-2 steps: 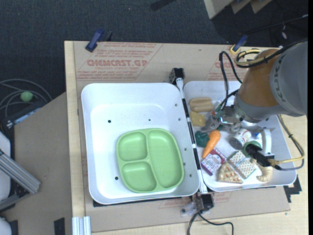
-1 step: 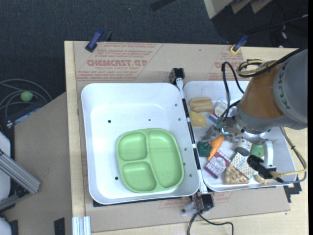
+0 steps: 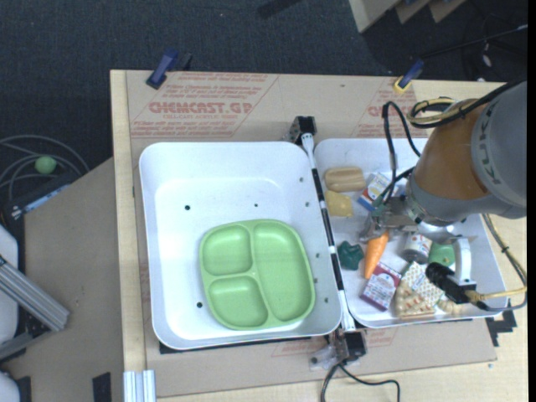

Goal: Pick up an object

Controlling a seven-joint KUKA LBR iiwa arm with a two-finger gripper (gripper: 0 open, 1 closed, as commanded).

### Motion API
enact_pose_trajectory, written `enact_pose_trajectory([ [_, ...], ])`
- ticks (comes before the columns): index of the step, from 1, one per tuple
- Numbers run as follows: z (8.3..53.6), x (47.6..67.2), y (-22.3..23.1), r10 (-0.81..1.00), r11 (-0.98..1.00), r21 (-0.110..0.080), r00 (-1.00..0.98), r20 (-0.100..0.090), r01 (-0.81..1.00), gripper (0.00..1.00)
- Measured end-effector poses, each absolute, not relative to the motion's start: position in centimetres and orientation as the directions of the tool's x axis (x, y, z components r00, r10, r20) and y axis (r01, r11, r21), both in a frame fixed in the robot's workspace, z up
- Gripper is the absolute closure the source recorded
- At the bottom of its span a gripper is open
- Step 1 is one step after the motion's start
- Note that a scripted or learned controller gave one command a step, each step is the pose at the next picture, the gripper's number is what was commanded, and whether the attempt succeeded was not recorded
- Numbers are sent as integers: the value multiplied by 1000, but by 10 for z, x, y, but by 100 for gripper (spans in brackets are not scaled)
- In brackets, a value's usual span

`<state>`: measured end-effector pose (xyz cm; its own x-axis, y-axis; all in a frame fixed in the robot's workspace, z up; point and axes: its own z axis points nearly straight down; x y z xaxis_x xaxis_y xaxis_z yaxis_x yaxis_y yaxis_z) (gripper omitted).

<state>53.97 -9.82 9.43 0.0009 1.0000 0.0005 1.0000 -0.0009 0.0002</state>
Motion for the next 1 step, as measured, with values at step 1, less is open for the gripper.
enact_pose_trajectory([
  [1, 185, 545, -29, 1000, 2, 2, -2, 1, 1000, 100],
])
